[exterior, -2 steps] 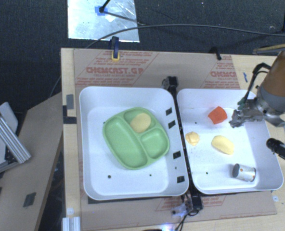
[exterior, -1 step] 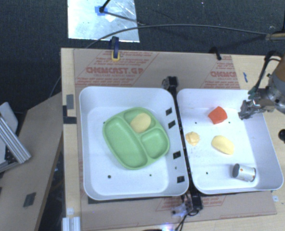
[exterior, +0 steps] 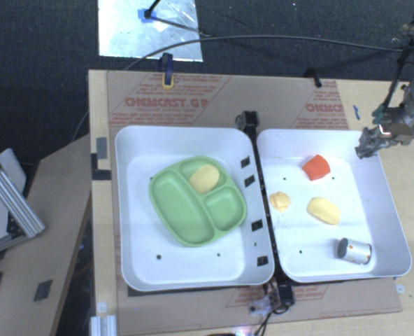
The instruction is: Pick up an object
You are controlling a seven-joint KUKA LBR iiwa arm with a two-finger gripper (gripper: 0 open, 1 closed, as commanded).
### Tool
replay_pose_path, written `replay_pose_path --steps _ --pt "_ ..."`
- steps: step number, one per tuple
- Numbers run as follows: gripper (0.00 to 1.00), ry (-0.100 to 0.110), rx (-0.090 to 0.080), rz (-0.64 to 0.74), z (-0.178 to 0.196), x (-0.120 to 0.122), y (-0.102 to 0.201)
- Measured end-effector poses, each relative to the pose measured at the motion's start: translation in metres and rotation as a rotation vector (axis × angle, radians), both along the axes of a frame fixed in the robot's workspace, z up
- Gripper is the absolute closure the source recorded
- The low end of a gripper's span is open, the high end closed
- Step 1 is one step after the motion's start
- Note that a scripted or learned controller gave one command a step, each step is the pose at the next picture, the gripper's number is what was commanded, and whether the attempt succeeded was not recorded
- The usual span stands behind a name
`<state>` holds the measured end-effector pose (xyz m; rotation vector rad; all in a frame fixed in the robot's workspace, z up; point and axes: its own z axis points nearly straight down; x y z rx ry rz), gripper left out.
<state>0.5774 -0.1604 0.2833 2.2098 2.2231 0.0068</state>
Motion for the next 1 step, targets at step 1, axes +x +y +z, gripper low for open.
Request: replay_pose_path --steps 1 --pt "1.0 0.005 0.003 0.003 -0.0151 0.0053 0.0474"
